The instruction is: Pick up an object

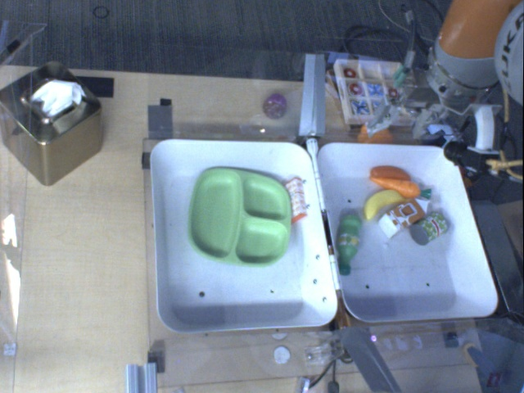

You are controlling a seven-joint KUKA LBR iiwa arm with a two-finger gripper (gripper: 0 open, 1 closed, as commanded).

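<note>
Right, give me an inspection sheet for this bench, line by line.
Surface: pale wooden bench bearing two shallow white bins, left bin and right bin, side by side.
Job's things: right bin holds an orange toy carrot, a yellow banana, a green bottle, a small brown-and-white carton and a grey can.
Clutter: green divided plastic plate and a small red-and-white packet in the left bin; gold box of white tissue; printed card.
Grippers: gripper above the right bin's far edge, fingers unclear.
Cables: black cables behind the arm.
Surroundings: dark carpet.
</note>
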